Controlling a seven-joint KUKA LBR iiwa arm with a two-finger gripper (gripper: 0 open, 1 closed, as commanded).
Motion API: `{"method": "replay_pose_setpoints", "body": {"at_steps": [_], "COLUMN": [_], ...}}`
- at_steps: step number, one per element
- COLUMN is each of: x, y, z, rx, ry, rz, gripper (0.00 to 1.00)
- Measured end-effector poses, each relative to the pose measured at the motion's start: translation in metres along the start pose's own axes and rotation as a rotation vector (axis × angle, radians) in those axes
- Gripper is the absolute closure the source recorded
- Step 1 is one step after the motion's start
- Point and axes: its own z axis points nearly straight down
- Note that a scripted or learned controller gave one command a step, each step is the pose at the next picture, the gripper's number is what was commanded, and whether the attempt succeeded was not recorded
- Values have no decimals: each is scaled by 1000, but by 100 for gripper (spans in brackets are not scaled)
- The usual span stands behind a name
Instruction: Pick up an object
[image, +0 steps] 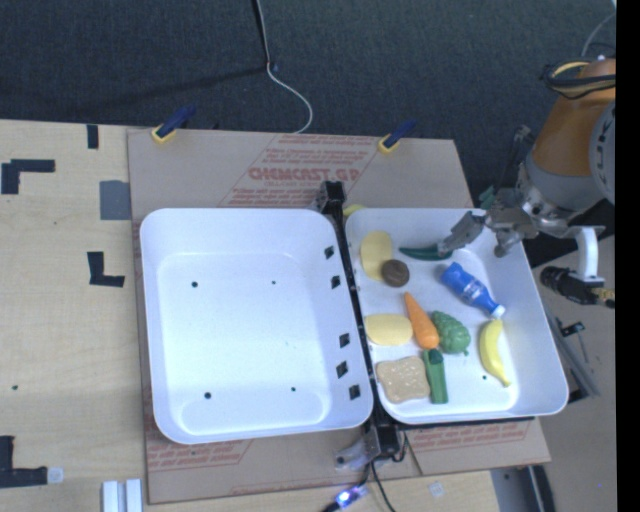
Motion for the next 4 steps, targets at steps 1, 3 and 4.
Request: {"method": "replay_pose_setpoints", "body": {"at_steps": [1,3,4], "x": [64,93,39], "y": [25,-20,-52], "z": [110,103,111], "rx": [7,5,1], "ry": [3,0,0], "rz": [-6,2,5], "gripper": [0,0,0]}}
